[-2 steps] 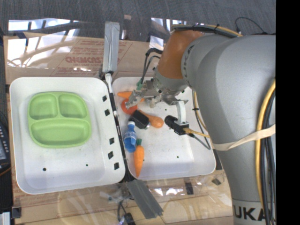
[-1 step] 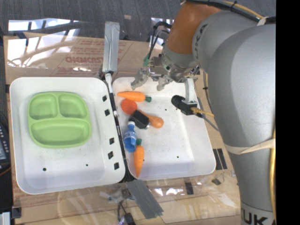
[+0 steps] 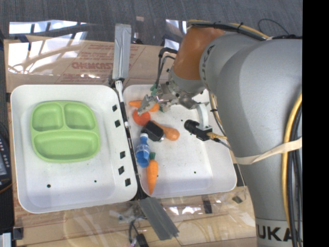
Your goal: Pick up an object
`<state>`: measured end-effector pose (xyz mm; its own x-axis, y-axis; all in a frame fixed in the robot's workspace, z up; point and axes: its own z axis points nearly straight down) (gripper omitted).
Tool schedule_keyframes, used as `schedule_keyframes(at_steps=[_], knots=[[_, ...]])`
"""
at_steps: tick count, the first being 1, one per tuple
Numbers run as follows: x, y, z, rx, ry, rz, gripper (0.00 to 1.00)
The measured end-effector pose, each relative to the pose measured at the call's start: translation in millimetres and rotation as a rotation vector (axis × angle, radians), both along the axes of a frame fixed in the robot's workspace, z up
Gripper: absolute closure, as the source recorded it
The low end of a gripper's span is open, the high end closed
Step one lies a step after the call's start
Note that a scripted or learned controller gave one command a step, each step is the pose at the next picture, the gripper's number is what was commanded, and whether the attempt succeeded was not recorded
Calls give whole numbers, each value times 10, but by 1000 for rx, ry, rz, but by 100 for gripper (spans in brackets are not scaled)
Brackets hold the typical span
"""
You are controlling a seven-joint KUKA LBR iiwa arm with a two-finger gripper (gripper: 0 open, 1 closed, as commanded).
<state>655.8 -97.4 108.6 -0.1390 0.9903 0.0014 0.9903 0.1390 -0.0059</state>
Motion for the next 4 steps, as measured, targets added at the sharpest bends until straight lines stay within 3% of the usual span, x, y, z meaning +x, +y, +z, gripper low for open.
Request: schedule_keyframes(at_steps=[1,2,3,4], knots=[[10,11,113,0,-1,5,100],[8,10,110,0,0,5,0],[-625,-107,-178,0,-1,42,0],[-624,-109,-82,0,1,45,100]])
